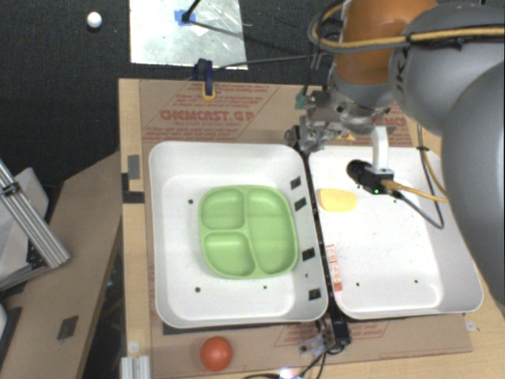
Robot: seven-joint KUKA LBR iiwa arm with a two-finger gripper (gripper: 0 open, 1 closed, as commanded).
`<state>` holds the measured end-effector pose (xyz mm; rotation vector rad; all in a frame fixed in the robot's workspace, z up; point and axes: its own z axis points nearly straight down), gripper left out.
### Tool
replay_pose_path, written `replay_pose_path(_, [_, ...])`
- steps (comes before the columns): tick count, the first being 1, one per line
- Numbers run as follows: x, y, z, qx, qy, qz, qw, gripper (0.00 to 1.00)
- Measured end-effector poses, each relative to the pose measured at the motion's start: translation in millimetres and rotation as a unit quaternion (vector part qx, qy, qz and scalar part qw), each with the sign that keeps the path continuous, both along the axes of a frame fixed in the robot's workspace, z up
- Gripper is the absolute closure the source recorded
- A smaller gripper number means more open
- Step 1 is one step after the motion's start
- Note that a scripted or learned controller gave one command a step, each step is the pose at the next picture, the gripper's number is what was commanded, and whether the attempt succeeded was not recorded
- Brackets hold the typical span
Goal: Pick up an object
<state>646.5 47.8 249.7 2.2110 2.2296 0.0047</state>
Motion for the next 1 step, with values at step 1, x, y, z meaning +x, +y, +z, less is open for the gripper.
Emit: replay_pose_path(1, [-3.4,53.2,2.8,0.0008,0.000,0.001,1.0000,1.00])
